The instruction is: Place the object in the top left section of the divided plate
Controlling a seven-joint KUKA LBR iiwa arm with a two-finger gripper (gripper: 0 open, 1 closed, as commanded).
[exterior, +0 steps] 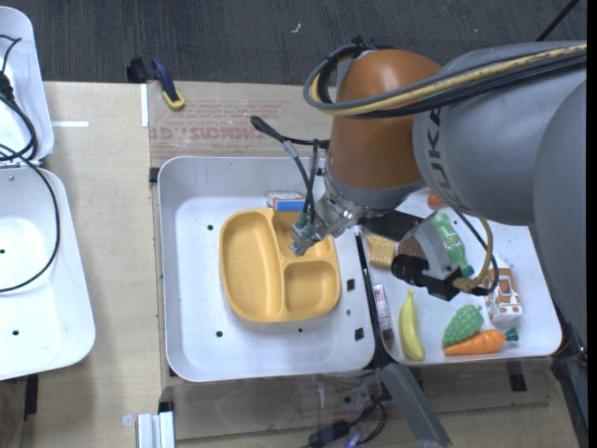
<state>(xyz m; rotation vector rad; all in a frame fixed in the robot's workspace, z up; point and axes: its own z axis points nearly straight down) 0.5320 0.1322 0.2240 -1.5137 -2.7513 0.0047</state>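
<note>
A yellow divided plate [270, 267] lies in the left white bin [187, 278], with one long section on its left and two smaller ones on its right. My gripper [301, 239] hangs low over the plate's upper right section, close to the inner ridge. The wrist hides what is under its tip. A small white and blue object [284, 200] lies on the bin floor just past the plate's far rim, partly covered by the gripper body. Nothing can be seen held.
The right bin [536, 278] holds a banana [410, 325], a carrot [480, 342], a green knobbly toy [464, 324], a green bottle [449, 236], a tan waffle piece [380, 248] and a small box [505, 294]. The arm's orange band [373, 110] looms over both bins.
</note>
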